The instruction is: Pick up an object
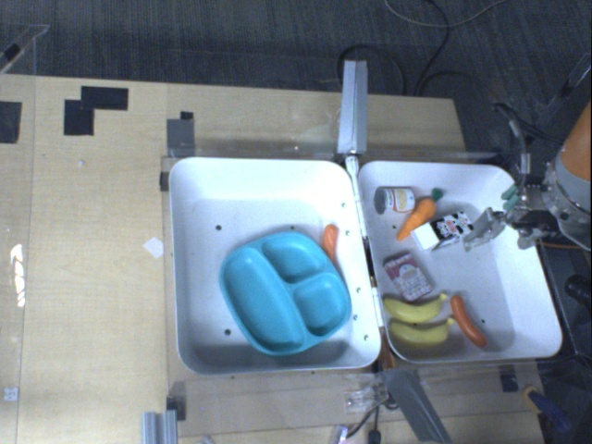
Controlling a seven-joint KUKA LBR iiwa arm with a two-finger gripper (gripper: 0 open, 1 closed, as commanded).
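Wooden counter (pixel 92 248) bearing two white bins; left bin (pixel 199 248): blue divided plate (pixel 285 289); right bin (pixel 518 294): carrot (pixel 418 216), bananas (pixel 418 320), small packets, loosely scattered for picking; hand (pixel 507 220) poised at its right side, nothing visibly held, opening indeterminate.

1. Two white bins (pixel 199 248), side by side.
2. One blue divided plate (pixel 285 291).
3. Two bananas (pixel 418 318), lying together.
4. One carrot (pixel 417 216).
5. One small jar (pixel 398 199).
6. One small white box (pixel 442 230).
7. One dark red packet (pixel 408 276).
8. Two orange sausage-like pieces (pixel 330 241), one per bin.
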